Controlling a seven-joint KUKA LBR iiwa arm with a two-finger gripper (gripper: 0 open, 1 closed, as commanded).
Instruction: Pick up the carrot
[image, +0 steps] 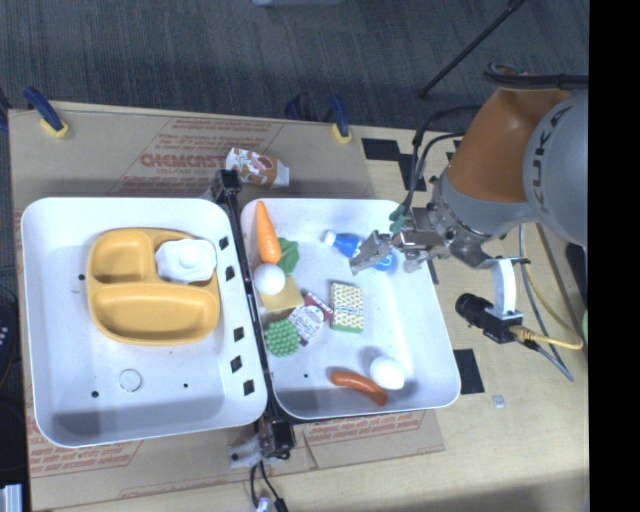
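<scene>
while the carrot (265, 232) lies untouched at the right bin's (440, 340) upper left, beside the divider, the end effector (375, 252) hovers mid-bin; grip state cannot be told. approach step; next: traverse left, descend over carrot.

Orange carrot (265, 231), yellow tray (150, 300)

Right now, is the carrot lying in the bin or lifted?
Lying in the bin. The carrot rests flat on the right bin's floor by its left wall, apart from the gripper over the bin's right side.
</scene>
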